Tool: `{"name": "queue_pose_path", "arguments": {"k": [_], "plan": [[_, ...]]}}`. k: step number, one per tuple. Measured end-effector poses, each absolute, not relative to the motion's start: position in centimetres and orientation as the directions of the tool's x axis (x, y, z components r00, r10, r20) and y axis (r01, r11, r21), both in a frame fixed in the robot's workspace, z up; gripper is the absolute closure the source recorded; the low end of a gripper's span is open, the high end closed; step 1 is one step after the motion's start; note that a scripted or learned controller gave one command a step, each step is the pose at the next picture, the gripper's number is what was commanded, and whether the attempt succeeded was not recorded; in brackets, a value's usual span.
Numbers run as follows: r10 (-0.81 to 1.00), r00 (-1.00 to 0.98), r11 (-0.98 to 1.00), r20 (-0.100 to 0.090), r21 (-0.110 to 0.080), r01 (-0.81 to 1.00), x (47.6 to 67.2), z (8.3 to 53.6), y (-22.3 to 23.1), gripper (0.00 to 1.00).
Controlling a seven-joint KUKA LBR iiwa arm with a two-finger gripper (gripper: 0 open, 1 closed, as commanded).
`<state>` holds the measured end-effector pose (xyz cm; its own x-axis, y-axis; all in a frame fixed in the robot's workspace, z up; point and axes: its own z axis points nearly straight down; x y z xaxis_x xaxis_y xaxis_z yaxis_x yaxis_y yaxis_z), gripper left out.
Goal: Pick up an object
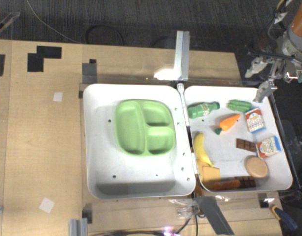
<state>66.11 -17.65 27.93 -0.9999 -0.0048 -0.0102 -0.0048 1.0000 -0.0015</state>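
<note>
Bench [38,146], toy-filled right bin [283,146]

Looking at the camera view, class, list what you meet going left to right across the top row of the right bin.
Green bottle → carrot → green pickle → milk carton.

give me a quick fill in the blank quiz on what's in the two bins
1. The green tray lies in the ____ bin.
2. The carrot in the right bin is coloured ____.
3. The banana lies along that bin's ____ wall.
4. The gripper hangs over the right bin's far ____ corner.

Missing words: left; orange; left; right
</note>
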Motion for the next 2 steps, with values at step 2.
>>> {"name": "queue_pose_path", "arguments": {"k": [2], "plan": [[0.069, -0.998, 0.998, -0.014, 0.0, 0.069, 63.1, 8.9, -14.3, 0.0]]}}
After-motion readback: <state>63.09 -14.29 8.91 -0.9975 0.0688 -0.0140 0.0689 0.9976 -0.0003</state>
